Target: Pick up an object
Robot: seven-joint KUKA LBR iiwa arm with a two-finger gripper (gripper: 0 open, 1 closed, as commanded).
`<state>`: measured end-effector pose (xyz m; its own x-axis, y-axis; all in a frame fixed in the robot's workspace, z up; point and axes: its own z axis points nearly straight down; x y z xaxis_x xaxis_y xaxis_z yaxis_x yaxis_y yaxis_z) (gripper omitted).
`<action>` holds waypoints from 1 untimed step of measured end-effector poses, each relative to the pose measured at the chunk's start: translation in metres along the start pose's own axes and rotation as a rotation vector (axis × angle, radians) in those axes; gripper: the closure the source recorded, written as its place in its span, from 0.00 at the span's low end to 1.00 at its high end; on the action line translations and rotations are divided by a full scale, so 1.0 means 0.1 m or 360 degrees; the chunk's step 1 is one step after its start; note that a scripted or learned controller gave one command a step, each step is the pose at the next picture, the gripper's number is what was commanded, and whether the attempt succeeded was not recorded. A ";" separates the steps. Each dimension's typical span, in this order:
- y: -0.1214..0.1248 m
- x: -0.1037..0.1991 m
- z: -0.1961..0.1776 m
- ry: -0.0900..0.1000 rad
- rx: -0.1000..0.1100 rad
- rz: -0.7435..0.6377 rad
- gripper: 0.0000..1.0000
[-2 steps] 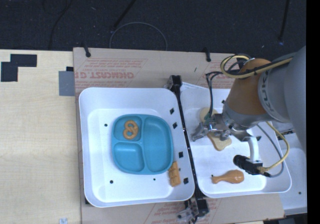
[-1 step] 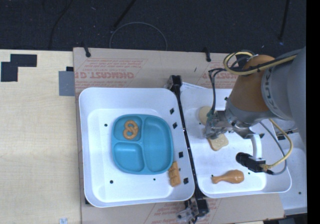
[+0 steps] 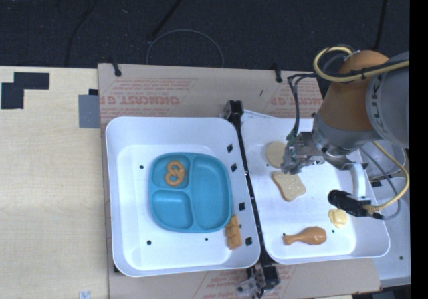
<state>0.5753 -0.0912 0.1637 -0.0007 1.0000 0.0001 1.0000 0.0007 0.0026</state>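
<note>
Nearest the camera, at the near edge of the bench (image 3: 53, 224), a small dark clamp fitting (image 3: 259, 280) is sitting below the junction of the two bins.

Left bin (image 3: 127, 150): a blue divided plate (image 3: 200, 190) is lying flat near its middle. A pretzel (image 3: 175, 172) is resting in the plate's far-left compartment. A tan waffle-like piece (image 3: 233, 233) is lying off the plate, against the bin's near-right corner, just beside the plate's rim.

Right bin (image 3: 267, 231): four food items are lying in it. A round pale cookie-like disc (image 3: 275, 153) is sitting toward the far-left part of the floor. A slice of toast (image 3: 289, 186) is lying just nearer the camera than the disc, well toward the middle. A drumstick (image 3: 306, 236) is lying along the near edge, thin end pointing left. A small yellow piece (image 3: 338, 218) is sitting near the right wall, partly covered by a black fitting (image 3: 348, 203) on the arm.

Arm (image 3: 354, 100): it is reaching in from the right, wrist over the far half of the right bin. The gripper (image 3: 291, 165) is pointing down between the disc and the toast, its tip sitting at or just above the toast's far edge. Contact cannot be confirmed. Finger spacing cannot be told from this view, and nothing is visibly lifted.

Cardboard sheet (image 3: 174, 93) is lying under both bins, printed side up.
</note>
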 end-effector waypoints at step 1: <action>0.05 -0.04 -0.44 -0.0001 0.0001 0.0001 1.00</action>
<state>0.5801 -0.0954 0.2073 -0.0001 1.0000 -0.0003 1.0000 0.0001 0.0017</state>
